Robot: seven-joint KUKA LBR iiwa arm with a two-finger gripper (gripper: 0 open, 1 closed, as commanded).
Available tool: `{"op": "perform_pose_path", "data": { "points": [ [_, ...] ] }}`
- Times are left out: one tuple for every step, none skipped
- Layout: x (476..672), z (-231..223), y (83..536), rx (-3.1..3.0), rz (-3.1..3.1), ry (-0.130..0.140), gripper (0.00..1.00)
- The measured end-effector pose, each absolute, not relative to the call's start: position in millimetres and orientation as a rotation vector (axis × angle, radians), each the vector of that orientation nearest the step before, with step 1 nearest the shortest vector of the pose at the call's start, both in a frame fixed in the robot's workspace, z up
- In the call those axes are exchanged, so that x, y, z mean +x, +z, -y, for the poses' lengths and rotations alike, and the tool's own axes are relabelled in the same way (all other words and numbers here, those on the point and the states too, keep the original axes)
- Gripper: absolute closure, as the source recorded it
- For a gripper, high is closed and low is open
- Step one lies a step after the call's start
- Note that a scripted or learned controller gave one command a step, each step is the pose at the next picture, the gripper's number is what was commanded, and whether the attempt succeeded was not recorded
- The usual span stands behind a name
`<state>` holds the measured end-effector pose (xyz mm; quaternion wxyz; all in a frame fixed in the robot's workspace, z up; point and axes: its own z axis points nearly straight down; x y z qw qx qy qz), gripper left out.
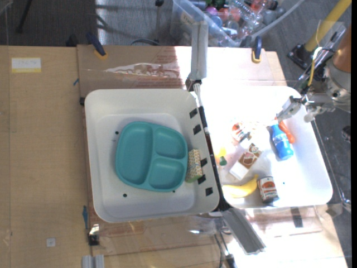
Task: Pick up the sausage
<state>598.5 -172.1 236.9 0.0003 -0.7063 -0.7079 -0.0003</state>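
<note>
Pincer (287, 109) hangs over the far right part of the right bin (319, 169). It is too small and blurry here, so you cannot tell if it is spread or pressed together.

The sausage (286, 131) looks like the little orange-red stick in that same bin. It lies just under the pincer, touching the top end of the blue bottle (280, 144). It seems to rest on the bin floor, so I think the pick is not done yet. You would need to come down on it, pinch it and lift it. Watch out, because the bottle is so close that it may get in the way.

The right bin also holds a yellow banana (241, 189) near the front, and a small red and white can (268, 188) just beside it. Two small snack boxes (249, 157) sit nearer the middle.

The left bin (100, 104) holds a teal plate (150, 155) with three parts. A little bumpy yellow thing (194, 164) touches the plate's right edge. It may be corn.

Behind the bench (39, 149) stands a clear tub (245, 7) full of bottles.
</note>
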Motion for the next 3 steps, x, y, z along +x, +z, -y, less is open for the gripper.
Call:
{"op": "perform_pose_path", "data": {
  "points": [
    [585.9, 177, 121, -2.245, 2.199, -0.001, 0.0],
    [543.8, 126, 91, -2.384, 2.067, -0.015, 0.0],
    [533.2, 97, 91, -2.421, 2.022, -0.015, 0.0]
  ]
}}
